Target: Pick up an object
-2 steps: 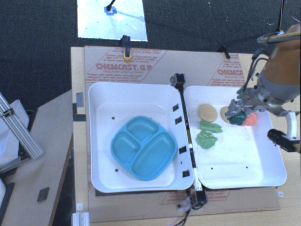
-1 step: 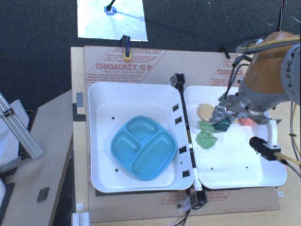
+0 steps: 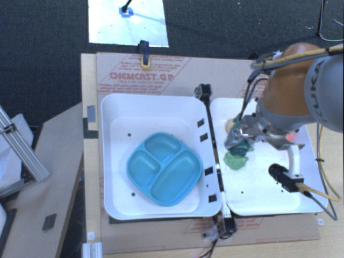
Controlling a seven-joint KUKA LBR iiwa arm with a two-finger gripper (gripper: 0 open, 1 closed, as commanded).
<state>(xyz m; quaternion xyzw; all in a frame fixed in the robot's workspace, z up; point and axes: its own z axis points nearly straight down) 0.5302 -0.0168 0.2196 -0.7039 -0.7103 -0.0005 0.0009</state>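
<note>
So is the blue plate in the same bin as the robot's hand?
No, the blue plate lies in the left bin, while the gripper is over the right bin.

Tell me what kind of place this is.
Likely a robotics lab test bench, not a home or kitchen. A grey and orange robot arm reaches over two white bins clamped on a cardboard-covered bench, cables trail across it, and the floor is dark carpet.

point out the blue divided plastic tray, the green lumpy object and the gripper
blue divided plastic tray [image 3: 164, 168], camera view, centre ridge
green lumpy object [image 3: 236, 160], camera view, its middle
gripper [image 3: 237, 138], camera view, between fingertips
</note>
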